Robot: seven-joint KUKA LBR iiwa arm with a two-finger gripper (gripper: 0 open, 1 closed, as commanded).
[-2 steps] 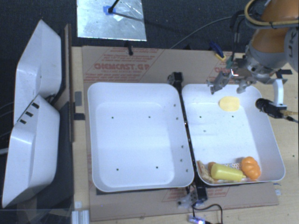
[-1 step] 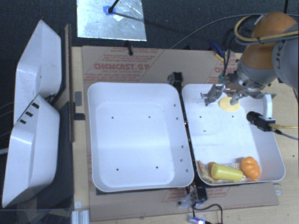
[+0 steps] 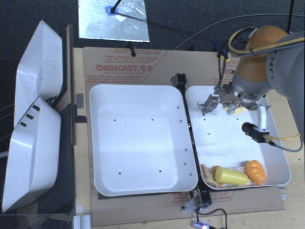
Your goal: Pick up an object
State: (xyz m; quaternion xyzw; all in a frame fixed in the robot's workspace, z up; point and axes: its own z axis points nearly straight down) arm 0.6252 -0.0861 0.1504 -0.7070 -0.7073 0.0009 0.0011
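Hovering over the far end of the right bin [image 3: 281, 142]: gripper [image 3: 208, 105], fingers spread, pinching nothing. At that bin's near edge: yellow bottle [image 3: 231, 176], touching an orange fruit [image 3: 256, 171] beside it. Left of that bin: second bin [image 3: 100, 142]

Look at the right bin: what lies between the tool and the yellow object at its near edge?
In the camera view, bare white bin floor separates the tool from the yellow object; nothing rests on that stretch.

Dark carpet floor [image 3: 200, 8] (a shiny metal sheet [image 3: 113, 12] lies on it), wooden bench [image 3: 143, 66].
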